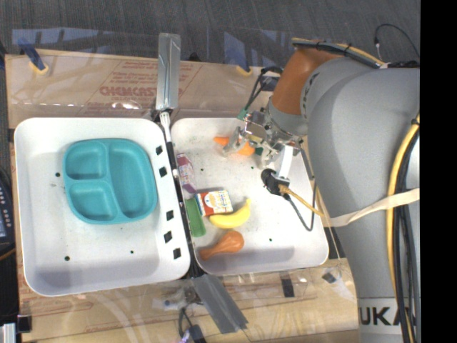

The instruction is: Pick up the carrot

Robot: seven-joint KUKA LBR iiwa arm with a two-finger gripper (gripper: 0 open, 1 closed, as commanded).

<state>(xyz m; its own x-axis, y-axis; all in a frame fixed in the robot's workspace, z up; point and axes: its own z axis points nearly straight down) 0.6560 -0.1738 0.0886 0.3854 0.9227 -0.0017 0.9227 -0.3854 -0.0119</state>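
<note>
Here the gripper sits low over the carrot in the upper part of the right bin, grip hidden from view, so it should close squarely across the carrot before lifting straight up.

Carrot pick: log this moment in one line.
gripper over carrot | right bin | grasp unconfirmed | banana untouched

Bins: smooth white plastic, faintly glossy.
Divided plate: teal plastic, matt, smooth.
Carrot: orange, matt look; material cannot be told.
Banana: yellow, smooth, slight sheen.
Arm: grey casing, smooth, satin finish.
Bench sheet: brown cardboard under clear glossy film.
</note>
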